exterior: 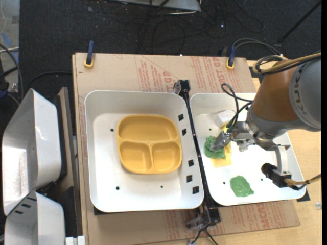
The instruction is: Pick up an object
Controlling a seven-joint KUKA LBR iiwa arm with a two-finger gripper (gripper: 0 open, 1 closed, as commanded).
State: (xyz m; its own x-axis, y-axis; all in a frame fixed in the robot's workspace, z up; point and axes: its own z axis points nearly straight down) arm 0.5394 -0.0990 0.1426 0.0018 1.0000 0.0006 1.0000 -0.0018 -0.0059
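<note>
In the camera view, the bench (pixel 153 70) carries two white bins side by side. The left bin (pixel 102 137) holds a yellow divided plate (pixel 149 143) at its middle. The right bin (pixel 219 180) holds the small things. A dark green object (pixel 210 147) lies near the bin's left wall, partly on a flat yellow-green piece (pixel 225 160). A lighter green lump (pixel 241 186) lies towards the bin's near edge, and a pale, crumpled scrap (pixel 223 118) lies towards its far left corner. The arm (pixel 286 101) reaches over the right bin's far right part, and the gripper (pixel 223 141) sits low, right at the dark green object's right side, seemingly touching it. From this slant I cannot tell whether the gripper is open or closed, nor whether anything is held. The step in hand looks like the grasp itself, at the dark green object. Nothing is lifted yet, since every object lies on the bin floor. The next move calls for a firm close on the object and then a straight lift. The piece beneath may cling or slide along.
</note>
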